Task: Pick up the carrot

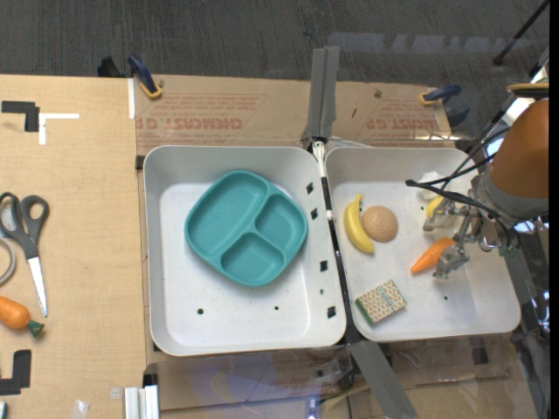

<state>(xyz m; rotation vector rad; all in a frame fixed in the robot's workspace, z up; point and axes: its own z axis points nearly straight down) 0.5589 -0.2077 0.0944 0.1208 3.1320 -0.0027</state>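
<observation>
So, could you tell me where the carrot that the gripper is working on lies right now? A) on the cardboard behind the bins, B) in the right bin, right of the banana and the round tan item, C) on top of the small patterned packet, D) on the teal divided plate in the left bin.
B: the carrot lies on the right bin's floor, right of the banana and tan ball, at the gripper.

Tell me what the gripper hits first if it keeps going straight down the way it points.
Probably the carrot: the gripper sits at its right end, seemingly just above or touching it. Below that is the right bin floor. Depth is hard to judge from this slanted view.
</observation>
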